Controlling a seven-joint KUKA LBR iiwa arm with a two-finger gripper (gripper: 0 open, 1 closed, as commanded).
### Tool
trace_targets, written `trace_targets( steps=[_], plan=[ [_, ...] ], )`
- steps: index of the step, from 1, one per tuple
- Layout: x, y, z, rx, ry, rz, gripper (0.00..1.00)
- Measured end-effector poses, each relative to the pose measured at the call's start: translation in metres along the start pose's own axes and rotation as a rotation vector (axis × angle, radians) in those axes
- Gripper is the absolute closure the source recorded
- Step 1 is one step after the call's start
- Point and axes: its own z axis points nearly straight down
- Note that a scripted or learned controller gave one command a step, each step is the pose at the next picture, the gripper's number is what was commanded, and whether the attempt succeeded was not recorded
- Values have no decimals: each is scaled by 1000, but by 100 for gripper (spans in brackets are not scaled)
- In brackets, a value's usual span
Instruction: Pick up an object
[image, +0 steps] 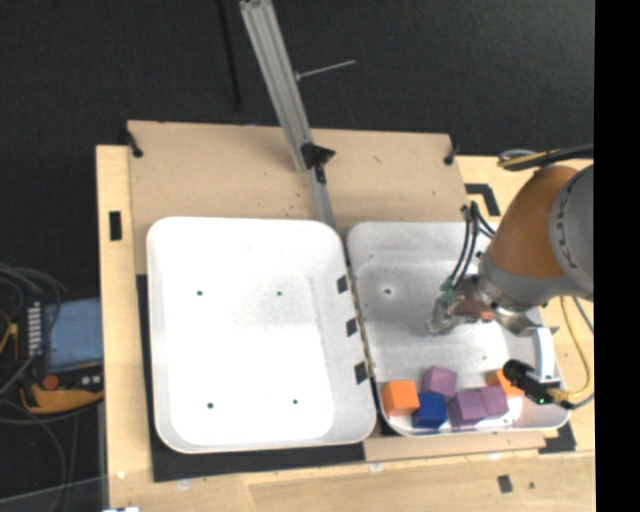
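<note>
My gripper (443, 316) hangs over the middle of the right bin (400, 260), below the orange band of the arm (525, 240). Nothing shows between its fingers. Along the bin's near edge lie an orange block (402, 395), a blue block (430, 410), a small purple block (438, 380) and a larger purple block (475, 405). Another orange piece (497, 379) peeks out beside the arm at the right. The gripper stands above and behind these blocks, apart from them.
The left bin (245, 330) lies beside the right one. A metal post (285, 90) slants up from the back of the bench. Cables and a handheld box (60, 350) sit off the bench at the left.
</note>
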Motion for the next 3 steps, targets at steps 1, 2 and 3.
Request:
trace_targets(
  steps=[1,2,3],
  plan=[
    [1,-3,-63,-3,-2,-11,100],
    [0,-1,-117,-4,-2,-12,100],
    [-2,1,-154,-1,-1,-13,100]
  ],
)
